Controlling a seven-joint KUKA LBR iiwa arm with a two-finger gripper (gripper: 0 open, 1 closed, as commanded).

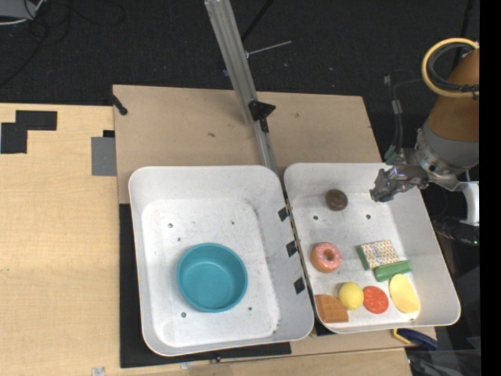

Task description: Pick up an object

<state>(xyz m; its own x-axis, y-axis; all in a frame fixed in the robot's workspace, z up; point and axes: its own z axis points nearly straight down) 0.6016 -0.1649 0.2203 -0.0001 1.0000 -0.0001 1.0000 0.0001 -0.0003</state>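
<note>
My gripper (pixel 384 191) hangs over the far right part of the right bin (pixel 415 210), to the right of a small brown ball (pixel 337 200). Nothing shows between its fingers. Nearer the front of that bin lie a pink doughnut (pixel 326 257), a patterned block (pixel 378 252), a green piece (pixel 391 270), a yellow lemon (pixel 351 294), a red tomato (pixel 376 300), a yellow piece (pixel 404 293) and an orange waffle (pixel 332 309). A teal bowl (pixel 211 276) sits in the left bin (pixel 156 210).
A slanted metal rail (pixel 239 69) rises behind the seam between the bins. The arm's grey body with its orange band (pixel 454 92) stands at the right edge. Bare wooden bench surrounds the bins at left and behind.
</note>
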